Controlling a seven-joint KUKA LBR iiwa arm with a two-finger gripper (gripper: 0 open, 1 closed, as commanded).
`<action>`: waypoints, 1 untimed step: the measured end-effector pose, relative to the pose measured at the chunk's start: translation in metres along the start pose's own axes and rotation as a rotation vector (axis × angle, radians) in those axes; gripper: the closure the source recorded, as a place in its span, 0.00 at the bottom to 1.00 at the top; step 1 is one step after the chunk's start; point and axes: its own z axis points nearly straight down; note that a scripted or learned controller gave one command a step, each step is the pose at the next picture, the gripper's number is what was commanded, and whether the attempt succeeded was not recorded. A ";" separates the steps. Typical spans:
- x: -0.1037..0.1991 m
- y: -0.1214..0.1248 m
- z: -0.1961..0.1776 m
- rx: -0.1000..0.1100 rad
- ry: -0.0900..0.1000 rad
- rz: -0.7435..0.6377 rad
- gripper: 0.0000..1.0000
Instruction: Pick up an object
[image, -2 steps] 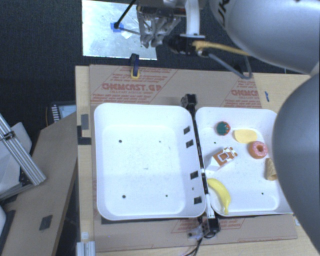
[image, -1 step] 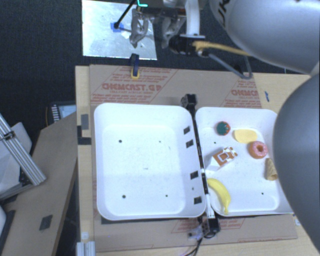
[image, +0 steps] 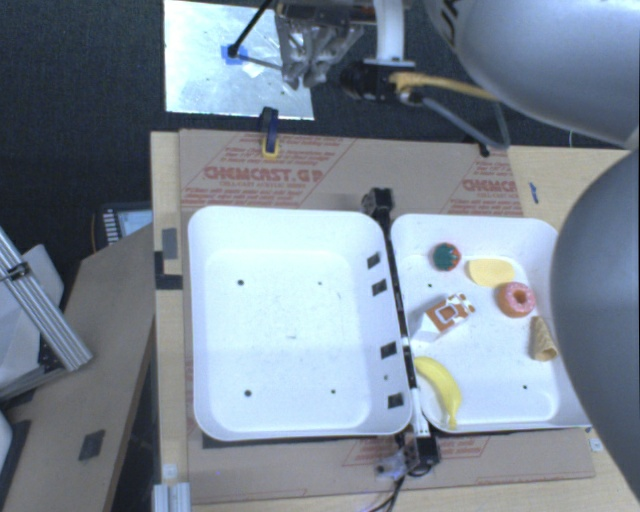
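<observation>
The right bin (image: 500, 400) holds several small toys: a yellow banana (image: 441, 389) at its front left, an orange and white block (image: 450, 313) in the middle, a pink donut (image: 516, 299), a pale yellow slice (image: 491, 271), a green and red round piece (image: 446, 257) and a tan cone (image: 542, 340) at the right. My gripper (image: 308, 58) hangs at the top of the camera view, well behind both bins, over a shiny metal sheet (image: 215, 60). Nothing shows in it. The grey arm covers the upper right and the right bin's far right side.
The left bin (image: 280, 330) is white with a few dark dots on its floor. Black clips (image: 380, 290) line the seam between the bins. A brown board (image: 300, 170) lies under both. A yellow and blue clamp (image: 269, 132) sits at its back edge.
</observation>
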 end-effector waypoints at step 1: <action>0.000 0.000 0.000 0.001 0.000 -0.002 0.00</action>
